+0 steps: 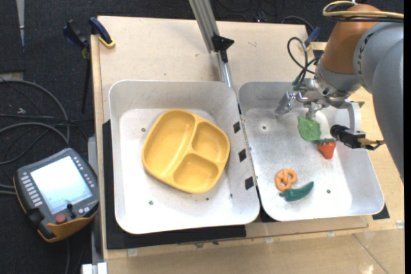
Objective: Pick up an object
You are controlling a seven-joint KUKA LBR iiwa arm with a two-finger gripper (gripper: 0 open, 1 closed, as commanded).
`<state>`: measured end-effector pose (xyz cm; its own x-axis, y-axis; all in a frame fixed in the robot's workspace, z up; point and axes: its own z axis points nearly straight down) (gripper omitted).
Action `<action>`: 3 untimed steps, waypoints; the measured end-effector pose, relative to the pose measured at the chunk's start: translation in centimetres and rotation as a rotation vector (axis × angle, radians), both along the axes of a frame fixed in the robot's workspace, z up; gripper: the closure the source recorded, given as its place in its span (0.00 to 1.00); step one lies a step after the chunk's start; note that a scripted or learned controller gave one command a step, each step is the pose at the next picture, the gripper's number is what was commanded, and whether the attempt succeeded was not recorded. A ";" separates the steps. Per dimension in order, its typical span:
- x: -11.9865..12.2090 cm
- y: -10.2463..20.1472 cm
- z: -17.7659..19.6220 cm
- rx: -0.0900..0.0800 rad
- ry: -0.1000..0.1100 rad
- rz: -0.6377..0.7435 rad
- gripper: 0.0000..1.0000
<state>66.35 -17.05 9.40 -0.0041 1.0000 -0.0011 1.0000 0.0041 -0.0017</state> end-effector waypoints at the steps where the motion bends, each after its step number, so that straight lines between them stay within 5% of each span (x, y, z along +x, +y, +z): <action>1: 0.1 0.0 1.2 -0.001 -0.005 0.001 1.00; 3: 0.3 -0.1 10.2 -0.001 -0.009 -0.004 1.00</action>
